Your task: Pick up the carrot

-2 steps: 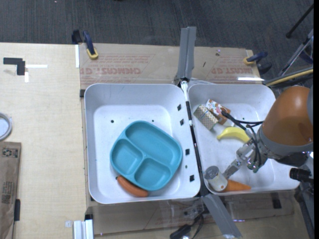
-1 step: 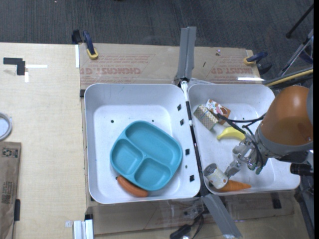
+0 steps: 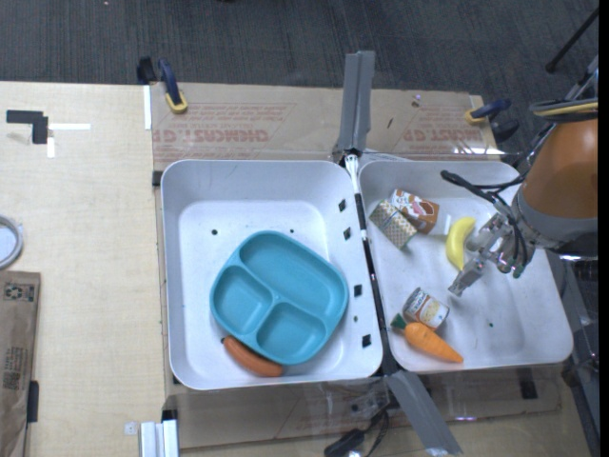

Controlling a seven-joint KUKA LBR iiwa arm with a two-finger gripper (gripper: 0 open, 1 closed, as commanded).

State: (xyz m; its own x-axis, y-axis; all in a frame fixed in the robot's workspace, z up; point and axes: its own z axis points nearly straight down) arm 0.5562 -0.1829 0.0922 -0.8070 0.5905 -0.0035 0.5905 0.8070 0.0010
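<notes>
The carrot [image 3: 430, 342], orange with a small green top, lies near the front left corner of the right bin [image 3: 519, 346]. My gripper [image 3: 470, 276] hangs over the middle of that bin, up and to the right of the carrot and apart from it. Its fingers are hard to make out, and I see nothing between them.
A small can [image 3: 425, 307] lies just above the carrot. A banana [image 3: 459, 240] and a snack packet [image 3: 404, 217] sit at the back of the right bin. The left bin [image 3: 190, 255] holds a blue divided plate [image 3: 278, 296] and an orange sausage-like item [image 3: 251, 357].
</notes>
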